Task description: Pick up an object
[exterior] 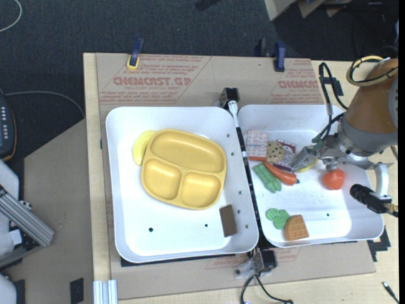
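My gripper (305, 159) reaches in from the right and hangs low over the middle of the right bin (329, 120). Its tip is just right of an orange carrot (282, 173) and a green pea pod (267, 177), which lie side by side. A red tomato (333, 179) sits right below the wrist. A speckled cookie (275, 151) and a pink-and-white packet (256, 142) lie to the gripper's left. Nothing shows as held.
A green leafy piece (276, 216) and a tan waffle cracker (295, 227) lie near the right bin's front. The left bin (126, 189) holds a yellow divided plate (183, 168), a yellow piece (142, 145) behind it and a brown block (227, 220).
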`<state>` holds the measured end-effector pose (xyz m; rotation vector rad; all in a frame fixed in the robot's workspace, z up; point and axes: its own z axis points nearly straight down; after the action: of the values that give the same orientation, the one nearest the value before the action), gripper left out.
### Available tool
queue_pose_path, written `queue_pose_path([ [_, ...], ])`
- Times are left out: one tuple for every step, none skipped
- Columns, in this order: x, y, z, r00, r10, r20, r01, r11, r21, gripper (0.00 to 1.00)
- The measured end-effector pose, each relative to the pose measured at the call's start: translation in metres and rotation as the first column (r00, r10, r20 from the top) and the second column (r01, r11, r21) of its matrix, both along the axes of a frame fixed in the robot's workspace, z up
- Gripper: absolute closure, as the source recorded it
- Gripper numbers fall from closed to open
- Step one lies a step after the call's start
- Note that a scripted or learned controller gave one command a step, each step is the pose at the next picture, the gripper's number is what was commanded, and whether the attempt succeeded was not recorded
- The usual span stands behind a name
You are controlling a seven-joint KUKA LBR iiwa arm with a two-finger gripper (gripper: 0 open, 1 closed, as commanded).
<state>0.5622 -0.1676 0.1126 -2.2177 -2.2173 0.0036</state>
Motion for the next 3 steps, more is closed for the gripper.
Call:
queue_pose_path([
  [0.000,0.001,-0.030,1.000,0.000,0.002,0.000,1.000,-0.001,0.00],
  [0.001,0.000,-0.017,1.000,-0.001,0.006,0.001,1.000,-0.003,1.00],
  [-0.006,0.000,0.028,1.000,-0.001,0.009,0.001,1.000,-0.004,1.00],
])
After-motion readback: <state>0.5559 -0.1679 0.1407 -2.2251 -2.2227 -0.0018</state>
